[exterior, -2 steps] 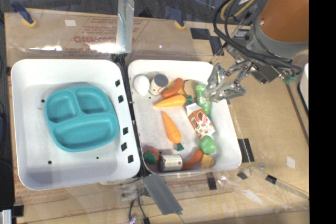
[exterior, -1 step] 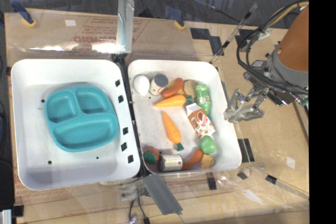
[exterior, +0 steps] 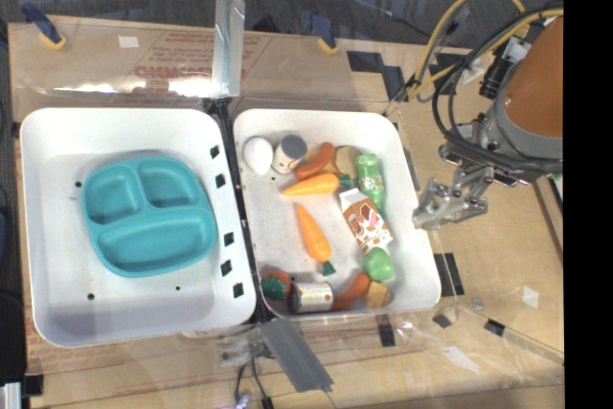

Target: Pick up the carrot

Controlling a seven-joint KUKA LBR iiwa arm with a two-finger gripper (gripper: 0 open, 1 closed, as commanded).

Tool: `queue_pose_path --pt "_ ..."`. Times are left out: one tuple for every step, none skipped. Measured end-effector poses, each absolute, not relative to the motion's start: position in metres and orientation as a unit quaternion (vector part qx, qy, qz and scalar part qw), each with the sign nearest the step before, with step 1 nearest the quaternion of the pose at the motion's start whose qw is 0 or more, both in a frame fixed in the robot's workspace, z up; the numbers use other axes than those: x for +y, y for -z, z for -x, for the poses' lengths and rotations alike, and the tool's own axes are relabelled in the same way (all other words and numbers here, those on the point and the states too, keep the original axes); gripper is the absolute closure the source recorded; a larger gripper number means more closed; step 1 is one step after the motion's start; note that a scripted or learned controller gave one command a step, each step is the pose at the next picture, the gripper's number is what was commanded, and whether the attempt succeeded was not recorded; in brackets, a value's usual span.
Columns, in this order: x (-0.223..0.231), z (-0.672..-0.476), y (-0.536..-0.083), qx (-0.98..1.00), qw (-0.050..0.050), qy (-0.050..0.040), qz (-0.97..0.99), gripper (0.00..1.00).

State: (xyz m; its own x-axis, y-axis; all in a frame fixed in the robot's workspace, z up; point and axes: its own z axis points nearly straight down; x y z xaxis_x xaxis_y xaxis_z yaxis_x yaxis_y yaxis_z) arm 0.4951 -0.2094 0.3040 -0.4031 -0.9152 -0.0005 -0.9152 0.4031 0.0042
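Observation:
Two orange carrots lie in the right bin (exterior: 407,170). One carrot (exterior: 313,232) lies lengthwise in the middle with its green top toward the front. The other carrot (exterior: 310,186) lies crosswise just behind it, pointing left. My gripper (exterior: 447,205) hangs outside the bin, just past its right wall, above the bench. Nothing is between its fingers, and it is well to the right of both carrots.
The right bin also holds a white egg (exterior: 257,153), a green bottle (exterior: 370,177), a small carton (exterior: 366,218), a can (exterior: 310,296), a sausage (exterior: 315,161) and other toy food. In the left bin (exterior: 48,148) sits a teal divided plate (exterior: 147,214). Cables (exterior: 450,24) loop at the back right.

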Motion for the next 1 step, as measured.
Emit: queue_pose_path --pt "-0.2091 -0.4779 -0.2756 -0.770 0.001 0.0027 -0.638 1.00"
